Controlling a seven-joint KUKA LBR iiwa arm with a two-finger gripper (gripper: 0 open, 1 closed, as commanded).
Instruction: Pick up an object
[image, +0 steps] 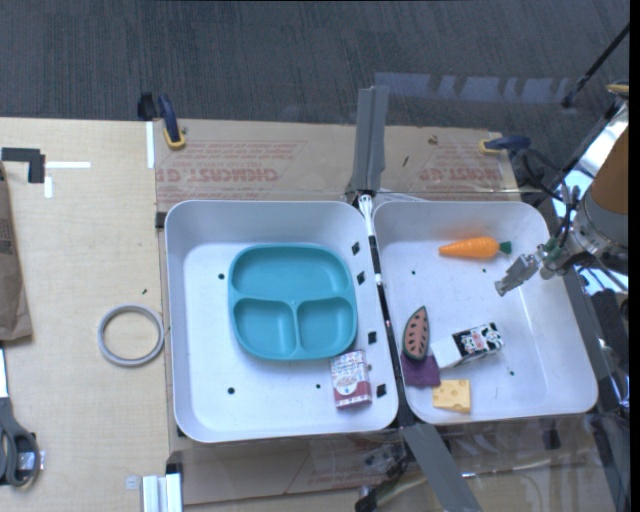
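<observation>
Tool (520, 272) hovers beside carrot (469, 248), labels unreadable

You have little readable text here. On the brown cardboard sheet (330, 165) lying behind the two white bins, red printed lettering runs along its far part in two patches, one behind each bin; it appears reversed or upside down and you cannot make out the words. The small red-and-white carton (351, 380) in the left bin carries a printed label, but its print is too small to read.
</observation>
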